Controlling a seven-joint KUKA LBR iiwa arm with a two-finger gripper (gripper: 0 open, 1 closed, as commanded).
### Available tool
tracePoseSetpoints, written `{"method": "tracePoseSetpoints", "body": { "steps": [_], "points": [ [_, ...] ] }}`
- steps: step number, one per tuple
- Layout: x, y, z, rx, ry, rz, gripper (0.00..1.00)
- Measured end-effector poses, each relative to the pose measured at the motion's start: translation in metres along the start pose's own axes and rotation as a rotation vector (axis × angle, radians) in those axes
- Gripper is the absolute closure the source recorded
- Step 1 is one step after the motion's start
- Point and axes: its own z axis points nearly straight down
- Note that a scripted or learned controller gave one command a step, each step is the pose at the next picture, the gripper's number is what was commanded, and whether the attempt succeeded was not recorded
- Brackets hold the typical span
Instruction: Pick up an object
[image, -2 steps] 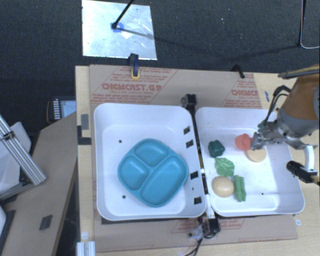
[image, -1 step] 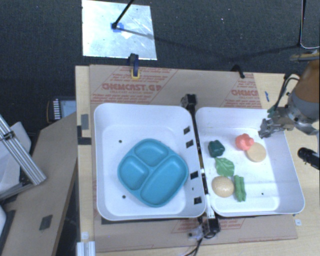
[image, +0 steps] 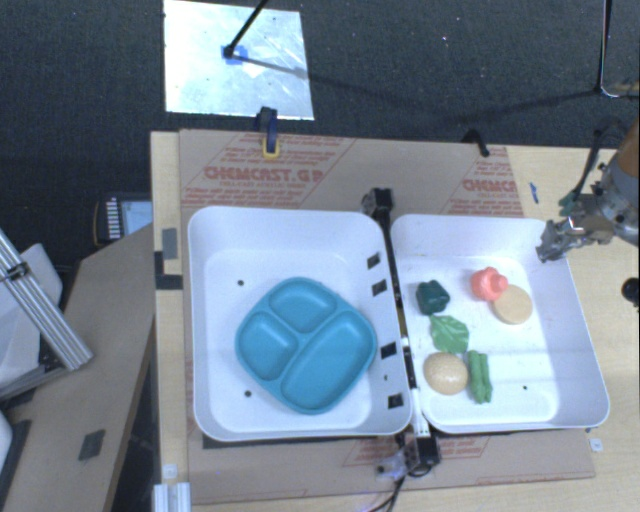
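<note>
In the right bin (image: 560, 400) lie several small toy foods: a dark green piece (image: 432, 296), a pink-red piece (image: 488, 284), a tan round disc (image: 513, 305), a light green leafy piece (image: 450, 332), a beige bun-like piece (image: 446, 372) and a green pod-like piece (image: 480, 376). My gripper (image: 556, 243) hangs above the bin's far right rim, up and to the right of the pink piece and apart from every object. Nothing shows between its fingers.
The left bin (image: 215, 250) holds a blue divided plate (image: 306, 344). Black clips line the divider between the bins (image: 390, 320). The bins rest on a cardboard sheet (image: 300, 170). A shiny metal sheet (image: 238, 60) lies on the dark floor beyond.
</note>
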Motion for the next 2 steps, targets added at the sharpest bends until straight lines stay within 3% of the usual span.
{"method": "tracePoseSetpoints", "body": {
  "steps": [1,2],
  "points": [
    [0.0,0.002,-0.028,0.001,0.001,-0.001,1.0],
    [0.058,-0.015,-0.018,0.007,0.004,-0.005,1.0]
  ]
}}
